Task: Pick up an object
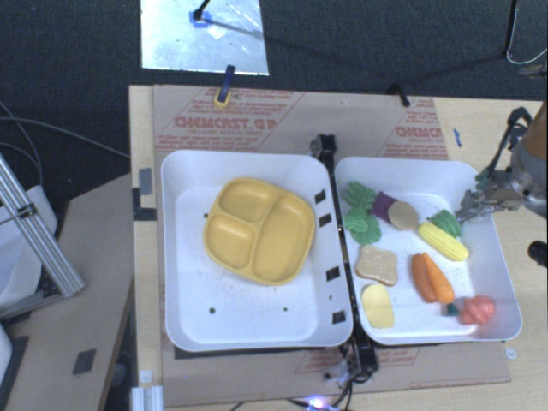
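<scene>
Camera view: jaws (pixel 470 205) at right bin (pixel 501 268) rim, beside corn (pixel 442 241).

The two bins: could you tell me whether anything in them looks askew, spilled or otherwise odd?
Nothing looks spilled or damaged. The yellow plate lies turned at an angle to the left bin's walls. The toy foods, such as the corn, carrot and bread, lie loose inside the right bin, none over its rim.
</scene>
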`<state>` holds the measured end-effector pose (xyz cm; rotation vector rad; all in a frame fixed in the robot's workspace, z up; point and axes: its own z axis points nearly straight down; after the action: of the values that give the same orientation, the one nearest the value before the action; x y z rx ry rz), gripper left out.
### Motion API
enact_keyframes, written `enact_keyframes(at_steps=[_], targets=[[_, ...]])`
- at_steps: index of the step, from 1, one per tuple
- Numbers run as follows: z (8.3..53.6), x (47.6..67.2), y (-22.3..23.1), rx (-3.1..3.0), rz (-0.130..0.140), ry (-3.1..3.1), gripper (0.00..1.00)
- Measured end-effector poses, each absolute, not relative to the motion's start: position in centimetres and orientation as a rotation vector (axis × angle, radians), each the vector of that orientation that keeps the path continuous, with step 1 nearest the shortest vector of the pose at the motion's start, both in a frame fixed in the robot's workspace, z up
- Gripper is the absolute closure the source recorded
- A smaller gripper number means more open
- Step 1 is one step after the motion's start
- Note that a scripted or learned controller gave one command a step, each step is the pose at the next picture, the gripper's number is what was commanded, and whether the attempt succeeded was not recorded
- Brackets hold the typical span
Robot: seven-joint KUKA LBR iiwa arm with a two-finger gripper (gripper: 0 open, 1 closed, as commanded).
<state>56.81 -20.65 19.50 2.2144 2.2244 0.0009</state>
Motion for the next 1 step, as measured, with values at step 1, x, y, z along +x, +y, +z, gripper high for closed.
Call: enact_keyframes(at_steps=[1], targets=[[19.66,56.73,-20.66,2.217,0.002,2.222,0.0]])
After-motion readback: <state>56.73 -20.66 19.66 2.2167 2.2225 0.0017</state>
